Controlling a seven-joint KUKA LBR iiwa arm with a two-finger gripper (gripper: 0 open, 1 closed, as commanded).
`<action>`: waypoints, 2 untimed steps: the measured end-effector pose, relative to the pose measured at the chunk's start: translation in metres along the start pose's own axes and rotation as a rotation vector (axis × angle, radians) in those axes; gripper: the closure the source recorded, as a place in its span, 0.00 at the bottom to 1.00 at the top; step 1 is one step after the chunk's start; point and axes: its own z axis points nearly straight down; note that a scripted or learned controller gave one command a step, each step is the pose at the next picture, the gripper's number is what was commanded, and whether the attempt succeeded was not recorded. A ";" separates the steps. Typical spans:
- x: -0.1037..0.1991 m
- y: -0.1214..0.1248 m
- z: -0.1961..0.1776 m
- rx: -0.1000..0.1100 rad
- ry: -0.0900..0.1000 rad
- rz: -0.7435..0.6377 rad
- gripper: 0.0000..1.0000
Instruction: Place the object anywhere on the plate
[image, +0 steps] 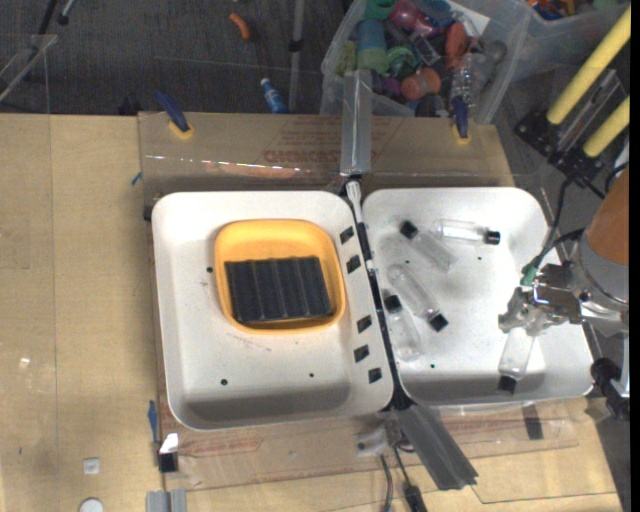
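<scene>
A yellow plate (226, 246) lies in the left bin (190, 370), with a black ribbed pad (278, 288) on it. Several clear tubes with black caps lie in the right bin (520, 210). One tube (513, 356) sits near the right front corner, its black cap toward the front. My gripper (527, 308) hangs at this tube's upper end, touching or just above it. The view does not show whether the tube is gripped. Another tube (466, 232) lies at the back, and two more tubes (418, 296) lie near the divider.
Black clips (361, 325) line the divider between the two bins. A crate of coloured toys (420, 45) stands behind the bins. The grey arm with its orange band (610, 240) reaches in at the right edge.
</scene>
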 end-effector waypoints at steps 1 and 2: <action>0.013 0.062 0.029 -0.001 -0.001 -0.097 1.00; 0.004 0.110 0.030 -0.002 -0.002 -0.186 1.00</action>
